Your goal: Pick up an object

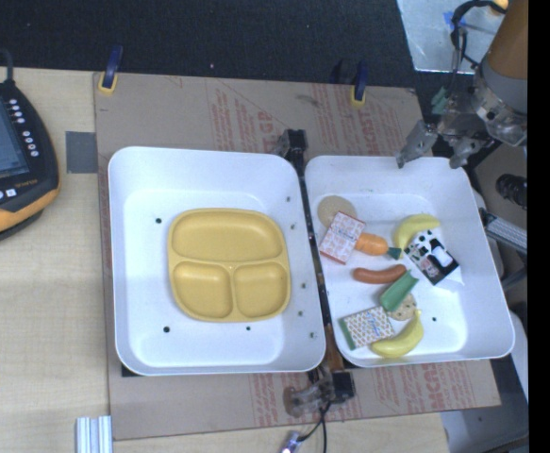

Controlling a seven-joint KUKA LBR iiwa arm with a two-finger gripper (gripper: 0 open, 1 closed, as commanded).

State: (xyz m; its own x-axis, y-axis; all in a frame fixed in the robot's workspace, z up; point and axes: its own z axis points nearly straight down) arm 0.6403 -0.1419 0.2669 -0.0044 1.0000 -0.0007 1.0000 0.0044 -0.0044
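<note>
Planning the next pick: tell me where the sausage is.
The sausage lies in the right bin, near its middle, just below the carrot and above the green item.

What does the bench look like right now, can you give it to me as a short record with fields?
left bin: holds a yellow divided tray
right bin: toy food, including a banana, a sausage, a carrot, two small cards
gripper: open, above the right bin's far edge, holding nothing
arm: reaches in from the right
bench left side: orange and black handheld pendant
task state: no object picked up yet
</note>
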